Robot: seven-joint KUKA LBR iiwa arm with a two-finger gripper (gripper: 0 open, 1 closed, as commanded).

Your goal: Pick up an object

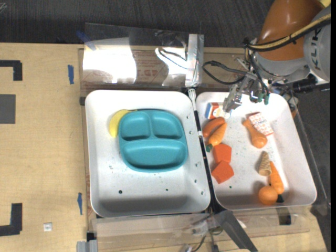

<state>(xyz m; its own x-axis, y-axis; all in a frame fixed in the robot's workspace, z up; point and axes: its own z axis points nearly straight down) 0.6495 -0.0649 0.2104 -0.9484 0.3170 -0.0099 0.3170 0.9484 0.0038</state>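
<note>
Nearest, an orange ball point(268, 195) sits untouched in the right bin point(299, 140). Farther back, the gripper point(230, 105) hovers empty over an orange carrot point(214, 130); nothing is lifted yet.

the teal divided plate point(152, 139) looks smooth, glossy plastic; the shallow white bins point(100, 182) matt plastic; the tan bench top point(42, 156), at nine o'clock, matt wood.

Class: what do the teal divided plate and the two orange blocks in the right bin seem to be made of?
Teal divided plate: probably moulded plastic, smooth with a soft sheen and rounded compartment rims. Orange blocks: matte and sharp-edged, possibly foam or painted wood; the view leaves that open.
</note>
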